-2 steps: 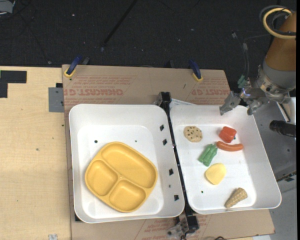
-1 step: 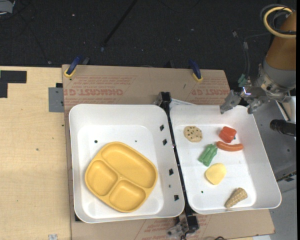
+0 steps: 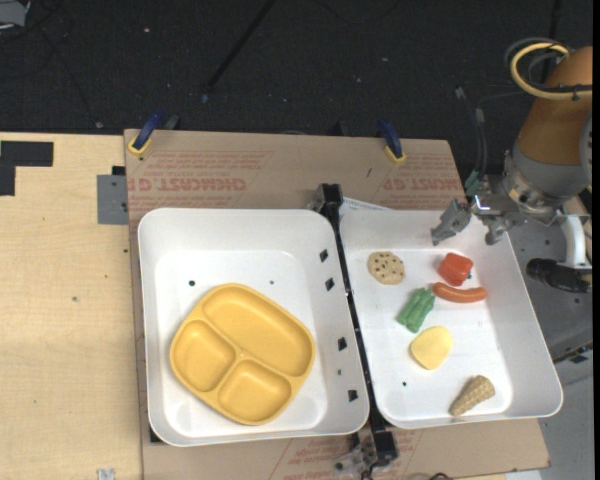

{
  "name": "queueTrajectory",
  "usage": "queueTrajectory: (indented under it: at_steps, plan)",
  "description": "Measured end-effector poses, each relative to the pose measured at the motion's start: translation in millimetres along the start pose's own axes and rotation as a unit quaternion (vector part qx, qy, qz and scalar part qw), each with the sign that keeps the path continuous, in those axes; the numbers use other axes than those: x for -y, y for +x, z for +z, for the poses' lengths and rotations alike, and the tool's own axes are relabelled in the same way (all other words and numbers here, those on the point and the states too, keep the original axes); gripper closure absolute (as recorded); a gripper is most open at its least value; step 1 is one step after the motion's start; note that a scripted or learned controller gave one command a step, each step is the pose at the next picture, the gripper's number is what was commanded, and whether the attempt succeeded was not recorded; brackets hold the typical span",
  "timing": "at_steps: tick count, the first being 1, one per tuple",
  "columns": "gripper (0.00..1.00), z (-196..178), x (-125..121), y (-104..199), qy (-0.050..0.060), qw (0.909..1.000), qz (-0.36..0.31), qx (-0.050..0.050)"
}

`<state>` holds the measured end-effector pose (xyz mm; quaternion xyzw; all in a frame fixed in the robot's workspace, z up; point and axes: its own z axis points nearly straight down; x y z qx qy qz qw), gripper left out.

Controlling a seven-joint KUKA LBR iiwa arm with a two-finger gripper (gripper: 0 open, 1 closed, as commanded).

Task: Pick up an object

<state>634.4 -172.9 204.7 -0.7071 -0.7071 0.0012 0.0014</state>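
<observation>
Six toys — right bin's rims clear

Open claw above toy food

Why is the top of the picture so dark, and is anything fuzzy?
In the camera view, the floor behind the bench is dark and unlit, while both white bins look bright and evenly lit; the toy food, like the cookie, casts only soft shadows; the tool looks slightly blurry, the yellow tray sharp.

Tray in left bin
</observation>
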Motion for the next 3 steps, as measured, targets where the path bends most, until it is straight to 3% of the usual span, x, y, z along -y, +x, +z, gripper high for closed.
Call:
queueTrajectory:
  at_steps: [1,2,3]
  plan:
    - [0.00,59,-1,-8,0.001,1.0000,0.000,0.000]
    - [0.00,90,-4,-7,-0.007,1.0000,-0.001,0.001]
    - [1.00,83,-3,-8,-0.005,1.0000,-0.001,0.001]
